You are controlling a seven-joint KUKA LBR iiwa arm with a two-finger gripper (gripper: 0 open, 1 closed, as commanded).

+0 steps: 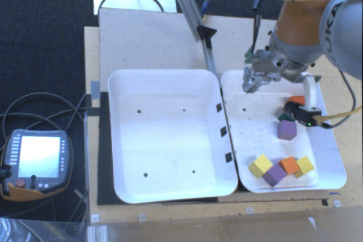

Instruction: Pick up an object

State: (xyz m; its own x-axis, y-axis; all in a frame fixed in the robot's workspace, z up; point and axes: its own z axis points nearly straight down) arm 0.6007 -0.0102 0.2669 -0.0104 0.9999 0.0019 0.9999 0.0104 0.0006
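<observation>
hand (251, 83) low over back-left of right bin (332, 175), nothing seen in it – grip state can't tell; purple cube (287, 130) mid-bin, yellow cube (261, 165), purple block (274, 174), orange cube (290, 165) clustered at front

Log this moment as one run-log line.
gripper: above right bin, far end | holding: nothing seen | blocks: near end

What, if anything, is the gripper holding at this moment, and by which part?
Nothing is held as far as the view shows: the gripper hangs over the back of the right bin, and no block sits between its fingers.
</observation>
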